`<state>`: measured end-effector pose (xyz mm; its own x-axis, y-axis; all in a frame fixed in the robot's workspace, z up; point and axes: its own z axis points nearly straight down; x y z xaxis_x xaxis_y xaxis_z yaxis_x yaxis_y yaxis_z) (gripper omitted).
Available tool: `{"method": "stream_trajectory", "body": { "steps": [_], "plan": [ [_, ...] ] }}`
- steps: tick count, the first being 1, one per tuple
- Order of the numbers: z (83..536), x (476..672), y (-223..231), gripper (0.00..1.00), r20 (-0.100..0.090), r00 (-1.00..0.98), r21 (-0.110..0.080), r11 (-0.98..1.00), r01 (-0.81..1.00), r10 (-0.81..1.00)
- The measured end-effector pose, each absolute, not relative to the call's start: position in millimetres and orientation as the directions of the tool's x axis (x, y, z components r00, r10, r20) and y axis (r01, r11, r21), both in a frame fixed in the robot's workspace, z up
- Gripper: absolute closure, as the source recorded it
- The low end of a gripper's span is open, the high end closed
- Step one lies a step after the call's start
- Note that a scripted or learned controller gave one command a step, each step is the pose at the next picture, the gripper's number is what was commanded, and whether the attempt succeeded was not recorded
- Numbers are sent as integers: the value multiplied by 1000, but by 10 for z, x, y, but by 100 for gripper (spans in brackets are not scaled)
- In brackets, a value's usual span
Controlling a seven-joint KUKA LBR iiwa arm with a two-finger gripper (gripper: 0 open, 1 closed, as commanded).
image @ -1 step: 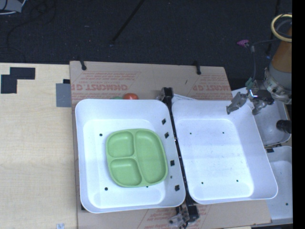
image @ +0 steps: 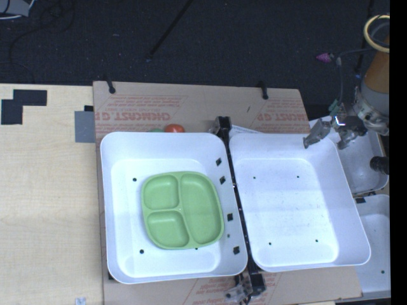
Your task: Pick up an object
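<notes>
A light green divided plate (image: 182,209) with three compartments lies flat in the left white bin (image: 121,170). My gripper (image: 332,133) hangs at the far right, over the upper right corner of the right white bin (image: 299,202). Its two grey fingers (image: 314,134) are spread apart with nothing between them. The orange band of the arm (image: 376,72) shows above it. The plate is far to the left of the gripper, across the divider.
A small red object (image: 174,129) and a bit of green (image: 154,130) peek out behind the left bin's far rim. Black clips (image: 224,127) join the two bins along the middle. Cardboard lies under the bins; a wooden bench top stretches to the left.
</notes>
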<state>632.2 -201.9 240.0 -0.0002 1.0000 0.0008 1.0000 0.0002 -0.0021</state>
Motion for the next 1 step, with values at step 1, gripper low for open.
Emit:
{"method": "stream_trajectory", "body": {
  "steps": [1],
  "plan": [
    [1809, 6329, -1929, 0, 2, -2, -7, 2, 1000, 1000]
  ]
}}
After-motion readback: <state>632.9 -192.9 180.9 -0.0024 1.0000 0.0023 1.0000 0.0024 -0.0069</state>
